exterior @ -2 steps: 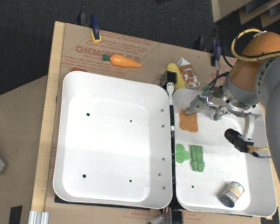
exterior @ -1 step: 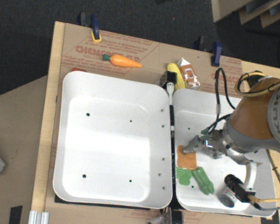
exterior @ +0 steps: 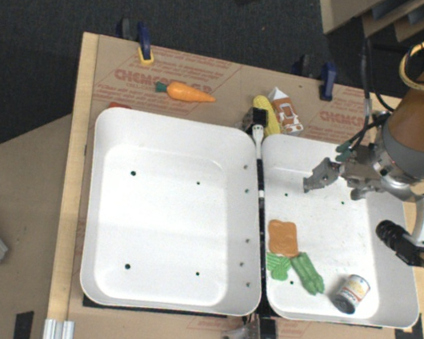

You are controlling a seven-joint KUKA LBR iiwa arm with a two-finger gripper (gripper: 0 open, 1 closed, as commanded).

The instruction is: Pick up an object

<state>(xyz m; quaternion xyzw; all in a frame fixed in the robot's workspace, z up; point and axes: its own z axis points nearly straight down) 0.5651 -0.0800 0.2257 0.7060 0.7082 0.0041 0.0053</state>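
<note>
**I might grab only air**

My pincer (exterior: 339, 177) hangs spread wide, pinching nothing, over the right bin (exterior: 381, 316). The orange slab (exterior: 283, 236), green toy (exterior: 298, 269) and small can (exterior: 352, 293) sit nearer. The can could roll away.

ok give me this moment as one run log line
pincer: open, above right bin, holding nothing | in right bin: can, orange block, green toy | pick: not yet done
</note>
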